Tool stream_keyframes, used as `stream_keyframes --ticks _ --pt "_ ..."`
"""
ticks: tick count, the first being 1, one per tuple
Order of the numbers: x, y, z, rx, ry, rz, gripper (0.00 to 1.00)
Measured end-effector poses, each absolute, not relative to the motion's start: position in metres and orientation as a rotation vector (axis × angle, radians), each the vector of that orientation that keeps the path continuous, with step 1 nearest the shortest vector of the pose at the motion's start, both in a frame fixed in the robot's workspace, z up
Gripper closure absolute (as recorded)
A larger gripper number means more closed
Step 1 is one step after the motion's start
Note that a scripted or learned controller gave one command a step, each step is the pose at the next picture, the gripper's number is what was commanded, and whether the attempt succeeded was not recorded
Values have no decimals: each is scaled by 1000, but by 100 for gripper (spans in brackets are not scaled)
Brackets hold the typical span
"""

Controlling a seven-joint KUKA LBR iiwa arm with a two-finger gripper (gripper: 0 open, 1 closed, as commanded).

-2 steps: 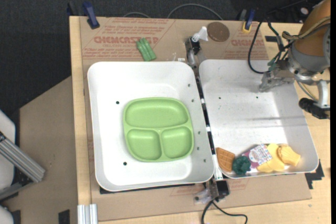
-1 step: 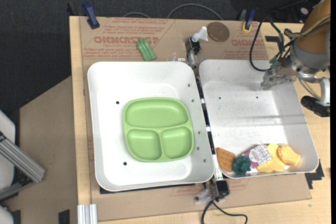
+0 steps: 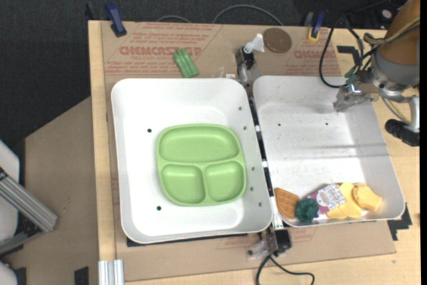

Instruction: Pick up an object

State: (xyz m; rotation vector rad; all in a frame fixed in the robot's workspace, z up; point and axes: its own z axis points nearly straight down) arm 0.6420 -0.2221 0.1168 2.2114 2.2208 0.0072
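The toy pieces (image 3: 330,201) are lying heaped along the six o'clock wall of the right bin (image 3: 313,143), toward its five o'clock corner: a tan waffle-patterned piece (image 3: 286,202) at the nine o'clock end, a dark green lump (image 3: 307,210) touching it, a pink-and-white wrapped piece (image 3: 329,196) in the middle, and yellow pieces (image 3: 357,200) at the three o'clock end. The gripper (image 3: 347,98) is hanging over the bin's one o'clock corner, well apart from the heap, with nothing showing between its fingers; whether they are apart or together, I cannot tell. The left bin (image 3: 133,110) is holding a green three-compartment plate (image 3: 200,163) near its middle. At twelve o'clock on the cardboard-covered bench (image 3: 153,43), a small green object (image 3: 185,63) is lying just beyond the left bin, and a brown disc (image 3: 277,41) is sitting beyond the right one.
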Motion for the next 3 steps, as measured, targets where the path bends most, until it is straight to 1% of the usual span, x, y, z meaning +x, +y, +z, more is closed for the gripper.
stream_keyframes --ticks 2,3 --pt "644 -223 138 2205 2216 12 100" --pt "598 -224 83 2228 2225 -6 100"
